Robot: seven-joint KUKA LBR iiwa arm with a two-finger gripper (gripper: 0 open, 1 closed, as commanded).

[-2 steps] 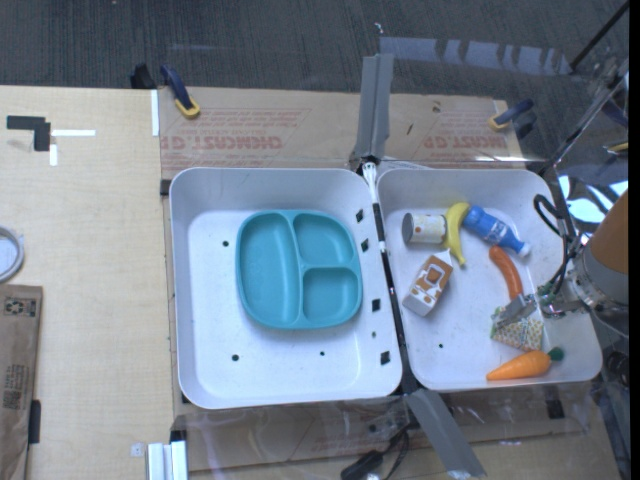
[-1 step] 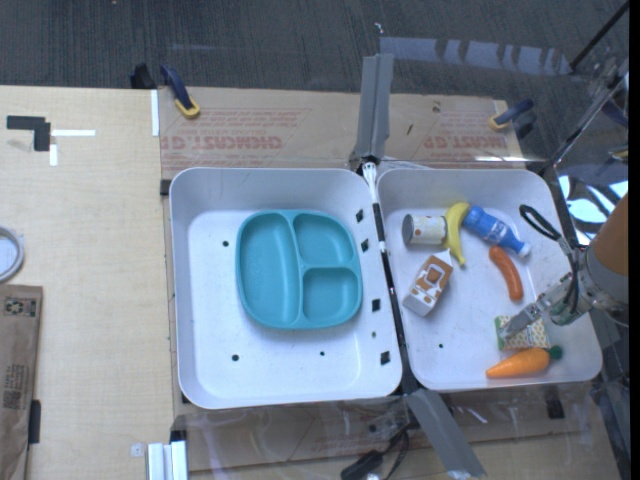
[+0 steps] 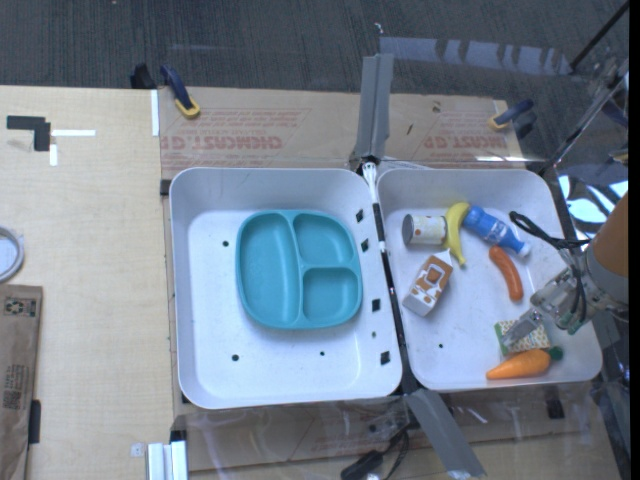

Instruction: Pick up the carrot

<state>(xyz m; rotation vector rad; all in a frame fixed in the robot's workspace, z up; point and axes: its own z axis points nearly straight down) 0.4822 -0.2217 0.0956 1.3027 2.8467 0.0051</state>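
Carrot (image 3: pixel 520 365) lies at the near edge of the right bin (image 3: pixel 470 373), just below the pincer (image 3: pixel 530 326) and not lifted. The pincer hangs low over a small green-and-white packet (image 3: pixel 522 334) that sits right above the carrot; whether its tips are spread or pressed together I cannot tell, since they blur into the packet beneath. Nothing is visibly held, so by my reading the grasp is yet to be made: the pincer looks to need a short shift toward the near wall, a descent onto the orange body, a close and a lift.

Up and to the left of the pincer lie an orange sausage-like piece (image 3: pixel 508 272), a blue bottle (image 3: pixel 494 227), a banana (image 3: pixel 456 232), a small can (image 3: pixel 425 229) and a brown-and-white box (image 3: pixel 429 285). Well to its left, the left bin (image 3: pixel 200 368) holds a teal divided plate (image 3: pixel 299 268).

Both bins rest on brown cardboard over a pale wooden table (image 3: pixel 80 228), with clamps at the far edge. Beyond the table is dark carpet.
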